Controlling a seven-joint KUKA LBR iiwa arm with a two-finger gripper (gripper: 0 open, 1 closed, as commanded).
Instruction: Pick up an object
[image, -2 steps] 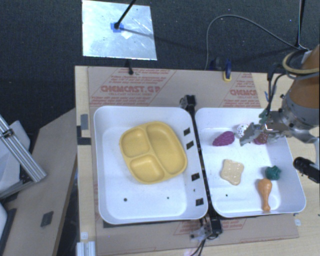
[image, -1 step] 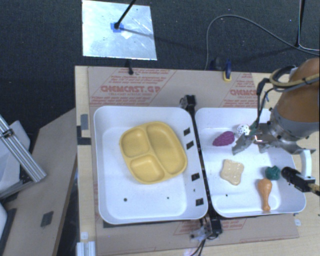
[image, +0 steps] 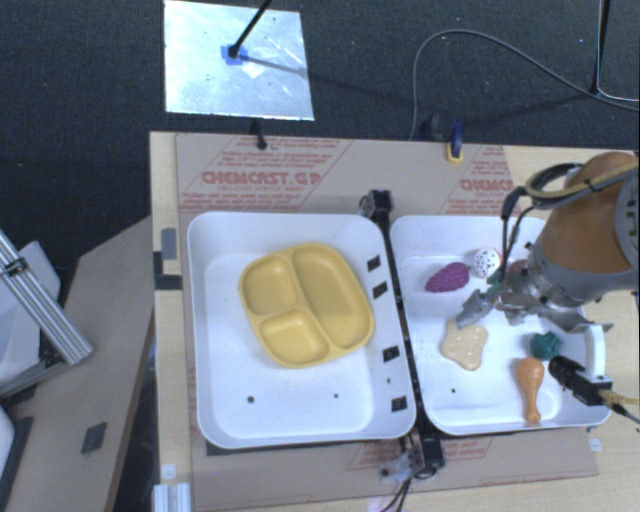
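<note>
On the worktop (image: 300, 170) the left bin (image: 225, 400) holds a yellow divided plate (image: 305, 302), while the right bin (image: 480, 410) holds small things — a purple lump (image: 447, 277), a cream piece (image: 465, 346), an orange drumstick (image: 530, 385) — below the tool (image: 478, 306).

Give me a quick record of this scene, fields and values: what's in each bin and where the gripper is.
left bin: yellow divided plate
right bin: purple piece, white dotted ball, cream piece, orange drumstick, green piece
gripper: over the right bin, just above the cream piece
held object: none visible
</note>
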